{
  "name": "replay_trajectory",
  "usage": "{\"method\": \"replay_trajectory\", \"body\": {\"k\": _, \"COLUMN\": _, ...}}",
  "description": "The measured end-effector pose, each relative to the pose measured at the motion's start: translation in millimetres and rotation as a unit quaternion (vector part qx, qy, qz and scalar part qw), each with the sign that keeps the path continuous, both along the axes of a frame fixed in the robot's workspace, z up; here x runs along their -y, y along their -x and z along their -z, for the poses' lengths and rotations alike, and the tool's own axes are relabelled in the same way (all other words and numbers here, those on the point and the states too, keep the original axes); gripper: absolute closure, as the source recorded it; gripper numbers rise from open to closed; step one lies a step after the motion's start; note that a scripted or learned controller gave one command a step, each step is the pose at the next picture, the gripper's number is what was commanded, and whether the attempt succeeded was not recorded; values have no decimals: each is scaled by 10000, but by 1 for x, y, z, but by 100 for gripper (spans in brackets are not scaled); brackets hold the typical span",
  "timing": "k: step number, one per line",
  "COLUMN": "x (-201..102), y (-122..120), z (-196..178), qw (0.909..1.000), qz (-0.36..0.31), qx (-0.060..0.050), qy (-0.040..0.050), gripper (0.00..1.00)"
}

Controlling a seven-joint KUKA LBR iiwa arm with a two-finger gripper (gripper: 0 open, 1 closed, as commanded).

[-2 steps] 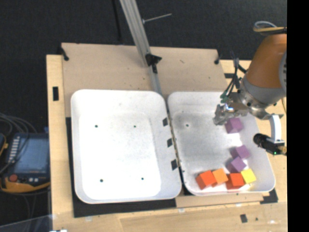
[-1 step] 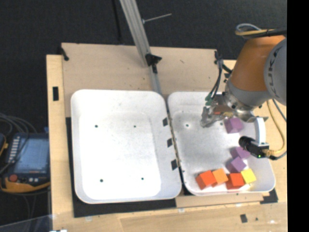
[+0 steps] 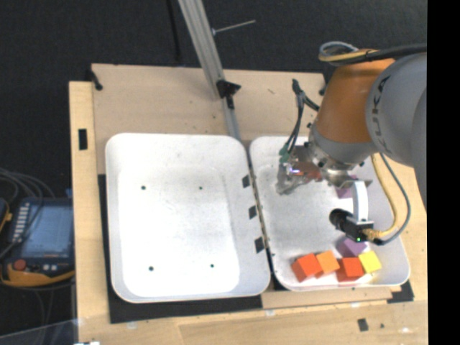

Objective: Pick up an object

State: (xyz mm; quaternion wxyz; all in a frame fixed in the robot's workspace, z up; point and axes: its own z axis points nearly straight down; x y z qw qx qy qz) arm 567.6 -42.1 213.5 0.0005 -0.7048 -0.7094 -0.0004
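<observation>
The gripper point(image 3: 290, 178) hangs over the upper-left part of the right bin point(image 3: 309, 221), pointing down at the bin floor. It shows as a small blur of metal and coloured lights beneath the wrist, so I cannot tell how it is set, and nothing can be made out in its grasp. It sits there because the arm point(image 3: 359, 106) reaches in from three o'clock and its bulky orange-banded wrist covers the bin's upper right.

The floor under the gripper looks bare. The things worth picking lie well apart from it, toward five o'clock, crowded along the bin's near rim: an orange block point(image 3: 307, 266), a lighter orange block point(image 3: 328, 261) touching it, a red-orange block point(image 3: 351, 268) and a yellow block point(image 3: 370, 261). They probably rest there because the bin wall stops them. A purple piece point(image 3: 351, 246) sits just at twelve o'clock of the red-orange block, and another purple piece point(image 3: 346, 190), possibly a block, peeks out beside the wrist at three o'clock of the gripper. A black fitting point(image 3: 346, 222) on a cable hangs between them.

The left bin point(image 3: 172, 214) lies at nine o'clock, across the shared rim.

As I judge it, the pick is not yet made; a descent here would likely close on nothing.
</observation>
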Motion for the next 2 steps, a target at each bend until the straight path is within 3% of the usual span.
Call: {"method": "replay_trajectory", "body": {"k": 2, "x": -116, "y": 24, "z": -26, "qw": 10000, "qz": -14, "qx": 15, "qy": -7, "gripper": 100}}
